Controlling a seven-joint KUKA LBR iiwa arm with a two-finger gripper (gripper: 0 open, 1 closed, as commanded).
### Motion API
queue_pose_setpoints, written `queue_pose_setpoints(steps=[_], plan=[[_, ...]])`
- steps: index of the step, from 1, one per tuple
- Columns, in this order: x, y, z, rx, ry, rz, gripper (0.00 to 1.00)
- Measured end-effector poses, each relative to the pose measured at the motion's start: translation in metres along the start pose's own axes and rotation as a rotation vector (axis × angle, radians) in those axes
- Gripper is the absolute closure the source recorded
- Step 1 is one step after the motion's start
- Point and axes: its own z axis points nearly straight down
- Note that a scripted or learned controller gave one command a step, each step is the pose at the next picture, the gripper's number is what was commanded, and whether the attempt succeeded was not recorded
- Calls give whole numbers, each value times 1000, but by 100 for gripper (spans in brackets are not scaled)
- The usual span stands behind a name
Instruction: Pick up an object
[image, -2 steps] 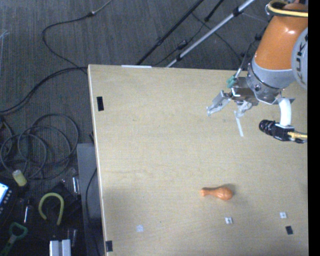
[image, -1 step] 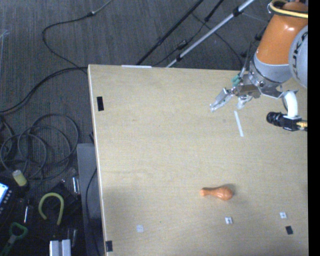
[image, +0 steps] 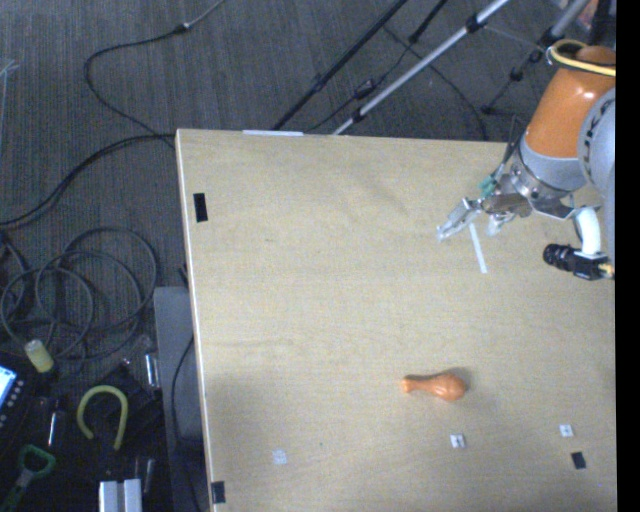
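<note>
An orange pear-shaped toy (image: 436, 386) lies on the tan wooden board (image: 300, 300), toward its lower edge. It looks smooth and rounded, fat at one end and narrowing to a slim neck. Its long axis runs nearly level across the view, neck pointing left, bulb to the right. Well apart from it, toward the upper right, the gripper (image: 470, 232) hangs over the board on the grey arm (image: 570, 130) with its orange band, thin metal fingers (image: 453, 221) spread apart, nothing between them.
</note>
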Motion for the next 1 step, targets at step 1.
queue_pose_setpoints(steps=[1], plan=[[-9, 0, 83, -2, 0, -153, 0]])
